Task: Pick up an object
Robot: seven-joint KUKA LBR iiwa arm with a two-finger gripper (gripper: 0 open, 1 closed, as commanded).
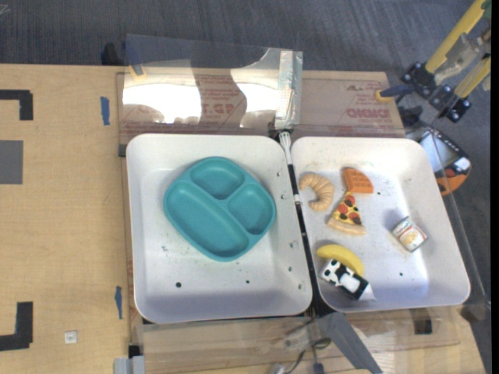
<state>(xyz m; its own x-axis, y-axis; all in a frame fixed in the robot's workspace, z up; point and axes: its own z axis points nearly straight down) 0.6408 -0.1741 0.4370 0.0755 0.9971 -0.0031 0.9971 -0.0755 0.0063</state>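
Brown board forms the desk, on which two white bins are set side by side, their inner walls touching. The left bin is occupied by a teal divided plate, laid flat near its middle with three compartments facing up.

The things to be picked are gathered in the right bin. A tan croissant is seen near its left wall, and an orange wedge lies just beside it to the right. A pizza slice is placed just below these two. Nearer the front, a yellow banana rests against a black-and-white box. A small pale can is tipped on its side, apart from the rest, toward the right wall.

Whether the tool is open or closed cannot be told.
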